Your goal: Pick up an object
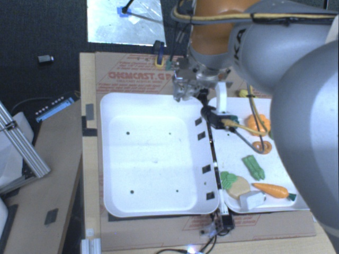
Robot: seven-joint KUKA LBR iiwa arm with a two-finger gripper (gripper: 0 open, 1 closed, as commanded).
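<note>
Your arm hides the right bin's outer side and runs off the right edge; the gripper is too blurred to read.

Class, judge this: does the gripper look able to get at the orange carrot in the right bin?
Probably yes. The carrot lies uncovered with nothing on top; the gripper sits at the left bin's far rim, so it must cross over. The white block lies close beside.

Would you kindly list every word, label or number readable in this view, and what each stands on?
"CHEMCAST G": red print on the cardboard sheet, far edge; the line's end is hidden.
Red print on its near edge: too blurred to read.
Dark lettering on the grey arm: not readable.
</note>
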